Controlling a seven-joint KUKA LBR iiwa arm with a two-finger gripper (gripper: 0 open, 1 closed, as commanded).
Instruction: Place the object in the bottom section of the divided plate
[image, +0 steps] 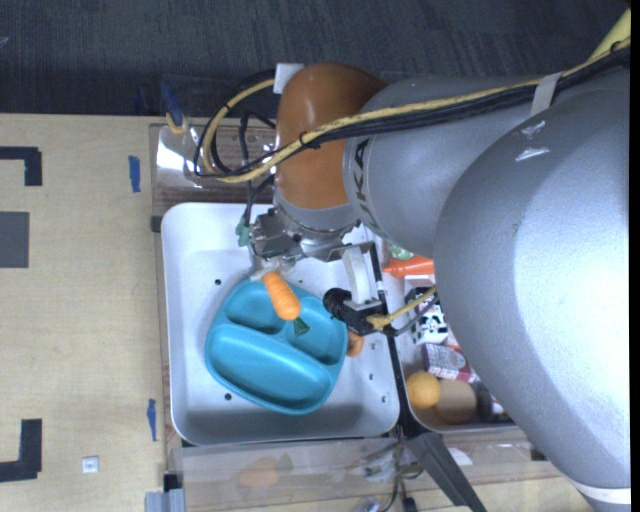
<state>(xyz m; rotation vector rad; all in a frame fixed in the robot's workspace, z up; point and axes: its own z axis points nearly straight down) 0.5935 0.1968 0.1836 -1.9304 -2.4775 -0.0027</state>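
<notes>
Smooth grey arm (520, 250) fills right of frame, hiding most of right bin (440, 425). Glossy white left bin (185, 330) holds rounded teal divided plate (275, 355). Gripper (272, 250) sits above plate's upper edge; finger state cannot be told. Tapered orange carrot (282, 296) lies across plate's upper ridge, long axis upper-left to lower-right.

The pale wooden tabletop (80, 300) fills the frame's left and carries two white bins, one (185, 330) at centre, the other (440, 420) toward lower right.
</notes>
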